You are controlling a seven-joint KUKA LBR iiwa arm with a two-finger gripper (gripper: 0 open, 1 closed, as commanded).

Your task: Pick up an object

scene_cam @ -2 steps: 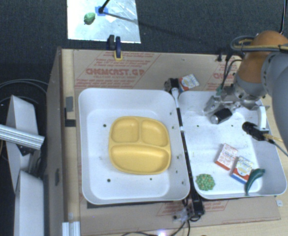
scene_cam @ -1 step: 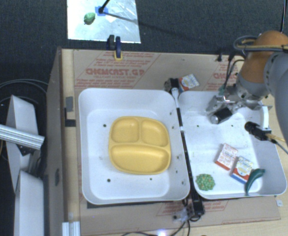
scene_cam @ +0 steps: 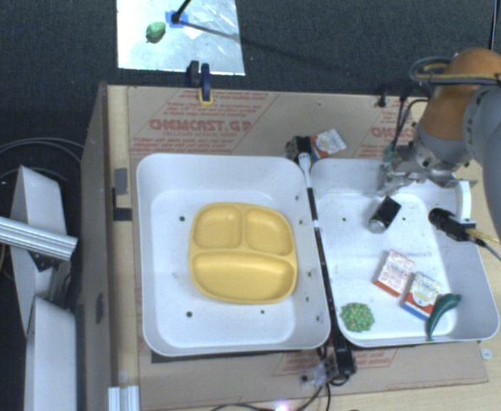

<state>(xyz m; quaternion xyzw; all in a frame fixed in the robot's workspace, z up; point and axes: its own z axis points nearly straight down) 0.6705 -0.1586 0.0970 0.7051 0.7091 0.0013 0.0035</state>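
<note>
Grey gripper (scene_cam: 402,175) over right bin's (scene_cam: 477,268) far edge, can't tell jaw state, black cylinder (scene_cam: 384,213) not yet picked.

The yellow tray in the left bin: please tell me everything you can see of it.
The yellow tray is a glossy, plastic-looking dish with rounded corners and three compartments: two small ones at the far side, one wide one at the near side. It lies flat, right way up, about the middle of the left bin, touching only the bin floor. Nothing lies in it.

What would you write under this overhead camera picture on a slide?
Robot claw above the right bin near a dark cylinder; yellow divided plate in the left bin.
</note>
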